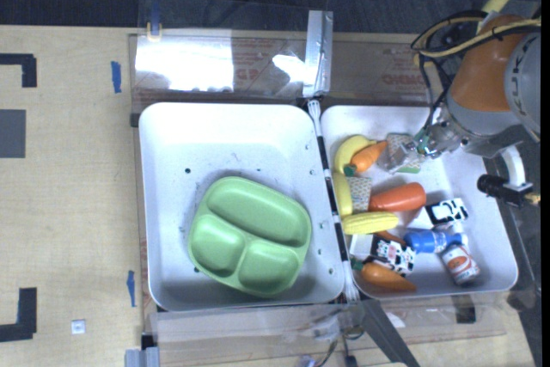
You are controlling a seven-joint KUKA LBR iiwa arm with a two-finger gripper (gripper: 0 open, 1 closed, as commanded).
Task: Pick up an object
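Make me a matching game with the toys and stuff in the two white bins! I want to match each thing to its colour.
Things:
1. divided plastic tray in the left bin
2. curved toy banana
3. small can lying in the right bin's near corner
4. toy bottle beside the can

Colours:
A. blue
B. green
C. red and white
D. yellow

Pairs: 1-B, 2-D, 3-C, 4-A

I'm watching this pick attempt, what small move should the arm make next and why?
Probably lower straight down: the gripper hangs over the right bin's far end, just above a clear plastic item beside the small carrot, with nothing visibly held.
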